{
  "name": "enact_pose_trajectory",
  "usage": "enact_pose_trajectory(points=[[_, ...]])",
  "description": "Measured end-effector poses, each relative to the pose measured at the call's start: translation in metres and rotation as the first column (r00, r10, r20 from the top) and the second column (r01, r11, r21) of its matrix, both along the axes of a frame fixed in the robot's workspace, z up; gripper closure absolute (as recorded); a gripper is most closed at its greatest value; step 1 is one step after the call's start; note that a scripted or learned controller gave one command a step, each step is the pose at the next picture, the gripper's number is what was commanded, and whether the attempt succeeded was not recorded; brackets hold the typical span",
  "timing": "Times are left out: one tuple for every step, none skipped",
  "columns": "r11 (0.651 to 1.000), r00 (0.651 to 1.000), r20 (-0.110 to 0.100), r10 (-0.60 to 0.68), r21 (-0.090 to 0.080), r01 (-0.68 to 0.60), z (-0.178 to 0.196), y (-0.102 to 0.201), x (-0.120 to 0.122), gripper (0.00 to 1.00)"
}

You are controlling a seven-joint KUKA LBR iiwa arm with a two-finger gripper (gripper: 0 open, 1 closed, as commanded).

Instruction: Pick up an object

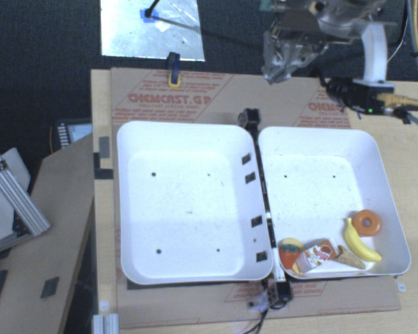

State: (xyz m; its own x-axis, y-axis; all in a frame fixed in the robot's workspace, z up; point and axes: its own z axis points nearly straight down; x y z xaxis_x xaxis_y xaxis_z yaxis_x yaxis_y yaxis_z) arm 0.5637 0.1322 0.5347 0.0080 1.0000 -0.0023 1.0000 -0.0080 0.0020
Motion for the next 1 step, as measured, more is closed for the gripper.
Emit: enact_pose_trajectory(points=[[1.0,1.0,0.001,0.0,0.0,0.0,-0.0044,-0.0847,-0.0259,1.0]])
